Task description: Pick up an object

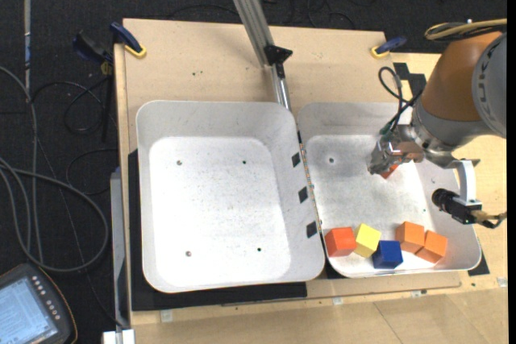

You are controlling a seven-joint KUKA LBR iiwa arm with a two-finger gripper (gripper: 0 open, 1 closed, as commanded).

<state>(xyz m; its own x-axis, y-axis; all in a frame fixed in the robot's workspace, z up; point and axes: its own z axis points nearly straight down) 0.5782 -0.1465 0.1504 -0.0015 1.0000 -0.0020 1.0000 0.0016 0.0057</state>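
Up over the right bin (339,142), the gripper (385,163) clamps a small red object (389,169), well apart from the blocks (387,242) along the near wall.

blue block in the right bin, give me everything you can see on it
The blue block is a small cube of solid, saturated blue with a matte look; its material cannot be told. It sits flat on the floor of the right bin, near the front wall, in a row of blocks. The yellow block is close against its left side, and an orange block lies just to its right. The gripper is farther back in the bin, well away from it.
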